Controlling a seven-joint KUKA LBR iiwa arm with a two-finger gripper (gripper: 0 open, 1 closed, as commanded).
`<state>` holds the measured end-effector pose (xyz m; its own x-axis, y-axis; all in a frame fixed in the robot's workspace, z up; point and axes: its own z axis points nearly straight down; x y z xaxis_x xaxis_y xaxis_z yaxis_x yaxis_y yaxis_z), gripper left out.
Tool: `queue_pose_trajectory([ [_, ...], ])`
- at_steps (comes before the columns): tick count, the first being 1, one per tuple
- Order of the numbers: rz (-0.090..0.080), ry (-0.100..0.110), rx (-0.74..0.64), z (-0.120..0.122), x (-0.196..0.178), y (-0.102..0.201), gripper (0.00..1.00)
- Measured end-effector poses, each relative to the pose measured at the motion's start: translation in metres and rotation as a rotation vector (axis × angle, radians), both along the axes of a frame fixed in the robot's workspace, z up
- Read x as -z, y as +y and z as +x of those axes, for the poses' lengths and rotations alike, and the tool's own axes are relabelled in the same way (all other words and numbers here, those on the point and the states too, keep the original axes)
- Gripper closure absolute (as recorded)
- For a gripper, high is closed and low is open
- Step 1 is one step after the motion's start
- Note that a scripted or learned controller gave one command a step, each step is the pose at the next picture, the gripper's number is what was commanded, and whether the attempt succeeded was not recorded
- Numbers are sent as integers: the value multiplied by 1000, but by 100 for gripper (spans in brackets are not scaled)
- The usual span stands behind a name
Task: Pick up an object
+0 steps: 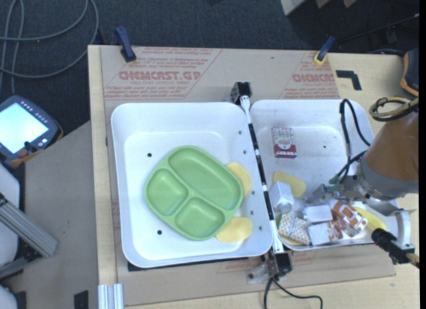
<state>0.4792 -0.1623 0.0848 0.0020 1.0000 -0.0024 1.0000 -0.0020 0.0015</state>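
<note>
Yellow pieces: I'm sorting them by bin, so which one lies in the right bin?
The yellow piece beside the white bottle; the other two flank the green tray in the left bin.

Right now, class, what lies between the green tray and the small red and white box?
In the camera view, the two bins' adjoining rims run between the green tray in the left bin and the red and white box in the right bin.

You cannot read the gripper (331, 193): the grey arm with its orange band (396, 151) covers the wrist, and the picture's right edge cuts that arm off. The green three-compartment plastic tray (194, 192) hides most of two pale yellow flat pieces (235, 229) beneath its rim. The jumbled small packets (319, 224) in the right white bin (306, 111) overlap, perhaps wrappers; their print is too small to tell.
</note>
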Motion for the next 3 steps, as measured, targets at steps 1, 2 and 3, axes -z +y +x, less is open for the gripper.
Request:
queue_pose_trajectory([
  [1,1,0,0,0,-70,-61,0],
  [2,3,1,-3,49,0,11,0],
  [3,3,1,-3,55,-100,103,0],
])
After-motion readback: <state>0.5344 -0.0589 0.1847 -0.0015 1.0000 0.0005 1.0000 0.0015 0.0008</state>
